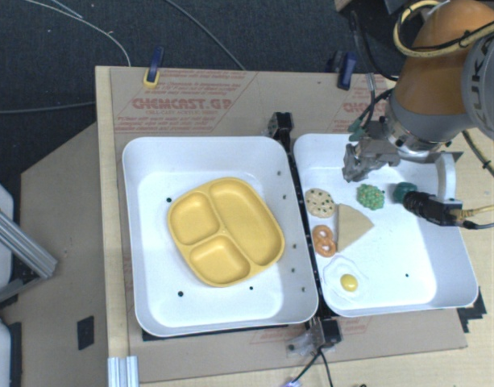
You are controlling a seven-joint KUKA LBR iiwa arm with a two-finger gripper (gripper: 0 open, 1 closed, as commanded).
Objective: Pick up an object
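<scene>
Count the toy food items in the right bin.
5, all in the right bin: cookie by the left wall, pretzel below it, tan wedge beside both, fried egg nearest, broccoli under the arm, which may hide more.

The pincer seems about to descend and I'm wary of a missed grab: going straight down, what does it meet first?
Probably bare floor of the right bin, judged from this slant. The pincer hangs up-left of the green broccoli-like piece, above the cookie.

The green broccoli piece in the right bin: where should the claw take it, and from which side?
Grip the broccoli across its bumpy middle, coming straight down from above. It is small, rounded and lies apart from the tan wedge, so a top approach looks safest.
</scene>
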